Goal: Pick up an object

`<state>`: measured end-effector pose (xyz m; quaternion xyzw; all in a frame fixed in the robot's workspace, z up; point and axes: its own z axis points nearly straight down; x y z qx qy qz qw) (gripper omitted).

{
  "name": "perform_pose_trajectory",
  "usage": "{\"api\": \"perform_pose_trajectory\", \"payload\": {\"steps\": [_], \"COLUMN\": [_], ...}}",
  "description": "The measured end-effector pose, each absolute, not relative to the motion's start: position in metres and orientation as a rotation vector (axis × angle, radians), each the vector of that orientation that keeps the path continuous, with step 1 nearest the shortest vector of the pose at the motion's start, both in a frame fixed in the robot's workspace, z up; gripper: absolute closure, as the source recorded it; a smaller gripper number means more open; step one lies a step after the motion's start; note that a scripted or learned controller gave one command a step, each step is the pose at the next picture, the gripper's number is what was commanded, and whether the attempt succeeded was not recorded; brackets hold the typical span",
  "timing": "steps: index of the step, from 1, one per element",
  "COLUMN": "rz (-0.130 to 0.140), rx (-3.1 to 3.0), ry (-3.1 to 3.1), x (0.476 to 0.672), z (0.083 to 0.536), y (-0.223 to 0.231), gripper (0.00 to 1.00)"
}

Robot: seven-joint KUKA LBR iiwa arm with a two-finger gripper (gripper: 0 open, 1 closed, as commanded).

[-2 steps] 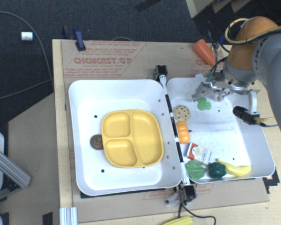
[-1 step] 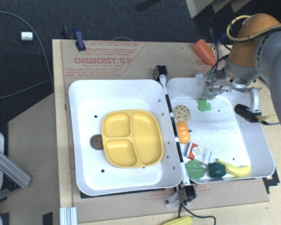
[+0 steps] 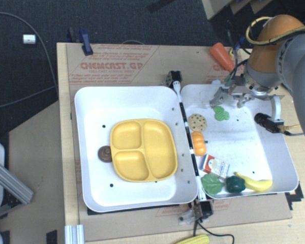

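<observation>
A small, leafy green toy vegetable [image 3: 221,114] is seen at the far left of the right bin [image 3: 274,156], just below the pincer [image 3: 229,98]. Whether the pincer is open or closed cannot be told.

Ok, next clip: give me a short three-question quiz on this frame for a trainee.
1. True or false: the yellow divided plate lies in the right bin.
2. Which item is nearest the pincer? A) the banana B) the small green object C) the brown disc
3. Fill in: the round cookie lies right above the ____ object along the right bin's left wall.

Key
1. False; it lies in the left bin.
2. B
3. orange
</observation>
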<state>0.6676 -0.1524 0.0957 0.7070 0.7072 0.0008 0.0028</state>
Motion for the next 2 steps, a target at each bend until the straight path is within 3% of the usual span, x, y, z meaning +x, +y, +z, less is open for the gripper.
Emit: {"api": "perform_pose_trajectory", "payload": {"steps": [1, 2], "rz": [-0.001, 0.002], "rx": [2.222, 2.22], "ry": [2.223, 2.222], "x": [0.649, 0.65], "z": [0.085, 0.096], "y": [-0.135, -0.135], "gripper": [0.0, 1.0]}}
